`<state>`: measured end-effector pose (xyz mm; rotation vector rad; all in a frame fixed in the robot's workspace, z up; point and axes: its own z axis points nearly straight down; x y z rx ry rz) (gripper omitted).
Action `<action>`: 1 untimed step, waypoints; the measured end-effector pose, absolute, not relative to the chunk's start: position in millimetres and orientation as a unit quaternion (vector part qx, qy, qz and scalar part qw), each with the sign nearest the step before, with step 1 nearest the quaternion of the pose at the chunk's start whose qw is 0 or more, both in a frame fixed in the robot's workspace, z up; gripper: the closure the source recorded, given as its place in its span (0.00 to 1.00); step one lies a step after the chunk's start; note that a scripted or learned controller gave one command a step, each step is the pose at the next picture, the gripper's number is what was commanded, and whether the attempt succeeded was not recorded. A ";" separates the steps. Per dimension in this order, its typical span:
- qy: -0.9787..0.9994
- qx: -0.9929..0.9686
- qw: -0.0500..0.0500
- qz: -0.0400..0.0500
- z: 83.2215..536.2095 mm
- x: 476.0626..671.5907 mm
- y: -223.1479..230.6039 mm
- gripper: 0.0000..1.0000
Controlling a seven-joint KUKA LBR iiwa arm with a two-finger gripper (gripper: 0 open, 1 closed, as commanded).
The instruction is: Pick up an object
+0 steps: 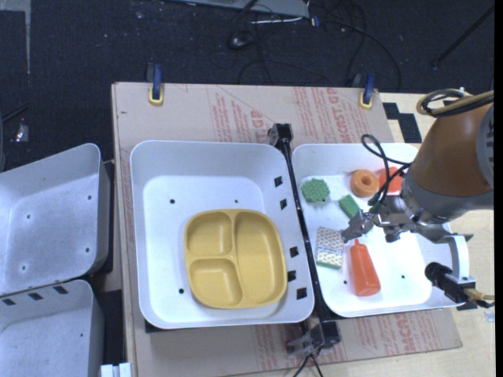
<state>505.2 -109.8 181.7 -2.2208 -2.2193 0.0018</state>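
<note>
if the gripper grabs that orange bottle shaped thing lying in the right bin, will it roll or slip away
The orange bottle lies on its side on the smooth floor of the right bin, and its body looks rounded, so a nudge would probably roll it sideways. Its glossy surface suggests hard plastic, likely stiff but slippery. It tapers toward the neck, so a pinch there may squeeze it out.

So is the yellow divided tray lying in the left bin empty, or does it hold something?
Empty. The yellow tray lies flat in the left bin, and all three compartments show bare yellow floor.
</note>
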 end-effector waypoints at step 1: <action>-0.707 -0.708 0.001 0.001 139.4 504.0 -113.1 0.00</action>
